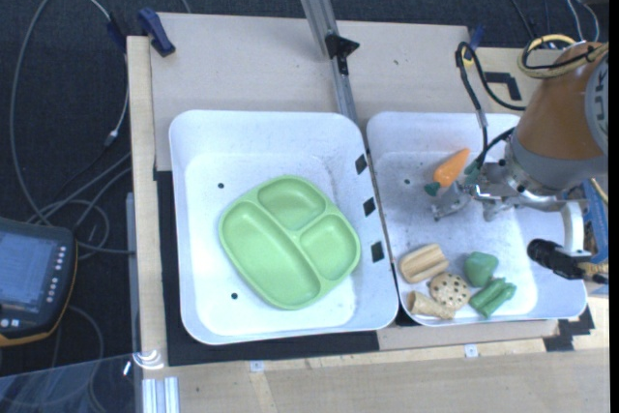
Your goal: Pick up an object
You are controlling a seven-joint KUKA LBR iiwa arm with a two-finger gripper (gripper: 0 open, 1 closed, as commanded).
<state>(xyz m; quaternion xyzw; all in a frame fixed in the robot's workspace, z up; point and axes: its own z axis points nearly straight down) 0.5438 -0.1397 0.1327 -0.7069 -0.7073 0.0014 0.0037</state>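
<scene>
The bench (251,63) spreads wide and pale under two white bins. The left bin (193,150) carries a green divided plate (288,240) sitting near its middle. The right bin (406,135) is busier. Here's the arm (566,111), grey with its orange band, reaching in from the right, and its gripper (455,200) is down inside the right bin. Just beside the gripper's upper edge lies a carrot (451,166), orange and tilted; I can't tell whether it's touching. Whether the claw is wide or narrow, I cannot tell from up here. Along the bin's near edge, a bread roll (423,262), then a green pepper (481,267), a green pod (492,296), and a speckled cookie (448,288) just beside them.
</scene>
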